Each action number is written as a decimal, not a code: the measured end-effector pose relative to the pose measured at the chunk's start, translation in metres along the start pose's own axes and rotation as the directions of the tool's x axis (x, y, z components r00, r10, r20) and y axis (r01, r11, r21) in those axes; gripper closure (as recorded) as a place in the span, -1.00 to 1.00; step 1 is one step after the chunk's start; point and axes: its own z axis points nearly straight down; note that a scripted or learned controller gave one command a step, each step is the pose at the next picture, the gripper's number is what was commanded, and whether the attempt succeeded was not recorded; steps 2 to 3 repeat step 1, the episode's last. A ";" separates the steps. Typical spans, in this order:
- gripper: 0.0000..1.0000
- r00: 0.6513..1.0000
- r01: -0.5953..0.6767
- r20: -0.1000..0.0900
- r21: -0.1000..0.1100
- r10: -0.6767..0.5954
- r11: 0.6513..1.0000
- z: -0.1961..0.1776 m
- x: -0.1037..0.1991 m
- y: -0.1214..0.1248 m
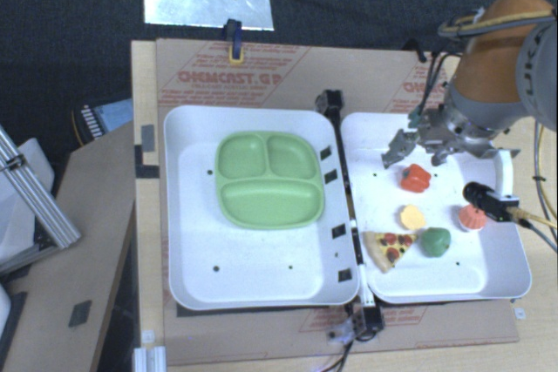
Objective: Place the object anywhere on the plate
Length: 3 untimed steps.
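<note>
1. Worktop (pixel 148 187) of pale wood carries a printed cardboard sheet (pixel 227 76), and two shallow white bins sit side by side on that sheet.
2. The left bin (pixel 187 274) holds a green plate (pixel 268 180) with three compartments, lying flat in the bin's far half, nearer the far edge than the near one.
3. A black divider strip (pixel 342 179) runs between the two bins from the far edge to the near edge of the worktop.
4. The right bin (pixel 453 279) holds five small toy foods.
5. A pizza slice (pixel 388 246) lies near the bin's near left corner, close to the divider.
6. A yellow round piece (pixel 411 217) sits just beyond the pizza slice, and a green lump (pixel 436 241) lies just to its right.
7. A red pepper-like piece (pixel 416 179) rests toward the middle of the bin, below the tool.
8. An orange-pink piece (pixel 472 219) sits near the bin's right wall.
9. The tool (pixel 418 151) hangs over the far part of the right bin, just beyond the red piece, its fingers spread apart with nothing between them.
10. The grey arm with its orange band (pixel 501 35) reaches in from the right edge.
</note>
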 end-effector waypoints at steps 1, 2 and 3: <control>-1.00 1.000 0.002 0.001 -0.014 -0.002 1.000 -0.007 0.000 0.003; -1.00 1.000 0.002 0.001 -0.014 -0.002 1.000 -0.007 0.000 0.003; -1.00 1.000 0.002 0.001 -0.014 -0.002 1.000 -0.007 0.000 0.003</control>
